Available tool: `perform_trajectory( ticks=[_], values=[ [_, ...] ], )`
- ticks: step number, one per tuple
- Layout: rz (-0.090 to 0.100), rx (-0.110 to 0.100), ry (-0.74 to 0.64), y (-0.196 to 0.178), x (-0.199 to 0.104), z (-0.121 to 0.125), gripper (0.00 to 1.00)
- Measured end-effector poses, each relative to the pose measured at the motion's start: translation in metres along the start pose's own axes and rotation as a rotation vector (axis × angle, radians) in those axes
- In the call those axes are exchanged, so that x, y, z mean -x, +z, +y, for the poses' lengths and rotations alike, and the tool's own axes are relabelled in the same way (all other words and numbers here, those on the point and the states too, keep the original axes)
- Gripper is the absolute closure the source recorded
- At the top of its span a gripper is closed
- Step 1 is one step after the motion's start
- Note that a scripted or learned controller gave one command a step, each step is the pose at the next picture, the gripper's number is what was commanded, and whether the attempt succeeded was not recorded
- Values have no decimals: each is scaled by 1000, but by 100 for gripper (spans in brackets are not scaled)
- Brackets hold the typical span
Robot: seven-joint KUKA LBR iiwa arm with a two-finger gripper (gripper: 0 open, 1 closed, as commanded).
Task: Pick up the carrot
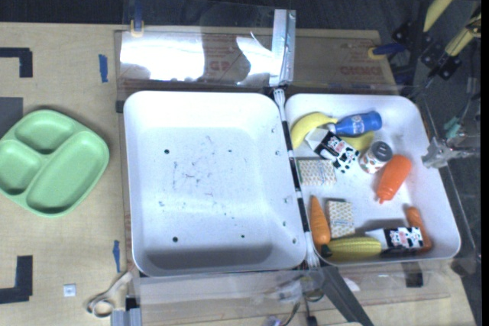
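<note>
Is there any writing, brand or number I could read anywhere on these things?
None can be read.
Cardboard behind the bins: faint reddish print, too blurred.
Blue bottle: label too small.
Black-and-white packet: pattern, no legible words.
Black-and-white packet: blurred.

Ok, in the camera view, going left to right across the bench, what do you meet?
Green divided plate → left white bin → right white bin, and within it: carrot at its left wall → blue bottle → orange bottle.
</note>
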State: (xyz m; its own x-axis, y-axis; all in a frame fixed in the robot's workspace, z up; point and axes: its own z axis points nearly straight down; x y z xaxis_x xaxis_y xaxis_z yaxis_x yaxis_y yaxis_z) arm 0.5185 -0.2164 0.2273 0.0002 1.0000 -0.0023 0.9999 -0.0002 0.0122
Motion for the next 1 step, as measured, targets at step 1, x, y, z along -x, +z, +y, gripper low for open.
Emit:
perform_trajectory(
  ticks=[1],
  values=[
    [-1, -11, 336, -24, 1, 33, 100]
  ],
)
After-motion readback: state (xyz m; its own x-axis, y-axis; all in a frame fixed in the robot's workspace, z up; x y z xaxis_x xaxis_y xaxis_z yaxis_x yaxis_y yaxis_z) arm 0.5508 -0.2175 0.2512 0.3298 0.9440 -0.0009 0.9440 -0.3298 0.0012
